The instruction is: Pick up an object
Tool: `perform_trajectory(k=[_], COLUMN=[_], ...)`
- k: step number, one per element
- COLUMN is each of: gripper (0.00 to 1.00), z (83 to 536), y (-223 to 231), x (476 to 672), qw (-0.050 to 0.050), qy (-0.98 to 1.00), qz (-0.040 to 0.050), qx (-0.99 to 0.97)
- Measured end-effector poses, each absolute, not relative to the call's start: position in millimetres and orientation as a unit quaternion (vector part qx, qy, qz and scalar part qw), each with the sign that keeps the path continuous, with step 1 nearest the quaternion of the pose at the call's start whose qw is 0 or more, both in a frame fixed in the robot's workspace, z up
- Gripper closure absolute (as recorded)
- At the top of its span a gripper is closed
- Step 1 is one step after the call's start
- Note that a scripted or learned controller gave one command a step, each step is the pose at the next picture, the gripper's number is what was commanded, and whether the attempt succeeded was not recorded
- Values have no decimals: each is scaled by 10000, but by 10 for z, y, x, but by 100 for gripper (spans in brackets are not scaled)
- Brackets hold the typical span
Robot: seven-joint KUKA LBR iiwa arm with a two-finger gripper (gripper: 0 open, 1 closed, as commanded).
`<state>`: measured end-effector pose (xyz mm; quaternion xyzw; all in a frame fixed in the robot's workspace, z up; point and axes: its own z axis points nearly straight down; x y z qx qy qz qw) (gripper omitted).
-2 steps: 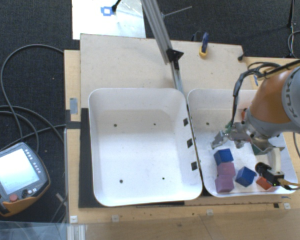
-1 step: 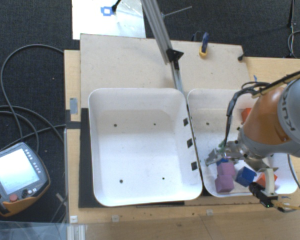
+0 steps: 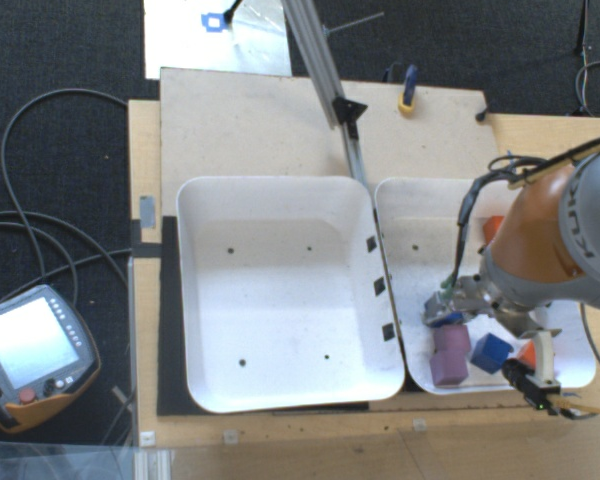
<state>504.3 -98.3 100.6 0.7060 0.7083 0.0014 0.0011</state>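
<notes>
In the right bin [image 3: 410, 228] a purple block [image 3: 450, 357] lies near the front edge, with a blue cube [image 3: 492, 352] just to its right. A small orange piece [image 3: 527, 349] sits right of the cube, and another orange object [image 3: 491, 228] peeks out from behind the arm further back. My gripper [image 3: 443, 312] hangs low over the bin, directly behind the purple block's top end and close to it. The arm's orange band and grey wrist cover the bin's right half.
The left bin [image 3: 280, 288] lies alongside, its right wall meeting the right bin's wall. A slanted metal pole [image 3: 320, 63] crosses the board behind the bins. A teach pendant [image 3: 30, 353] and cables lie on the floor at the left.
</notes>
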Motion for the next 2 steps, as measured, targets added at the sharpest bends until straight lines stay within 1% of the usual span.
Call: perform_trajectory(k=[1,2], gripper=[100,100], z=[1945,1899], y=[-266,420], x=[5437,5558], qw=[30,-6], qy=[7118,7119], qz=[44,19], qx=[7023,7022])
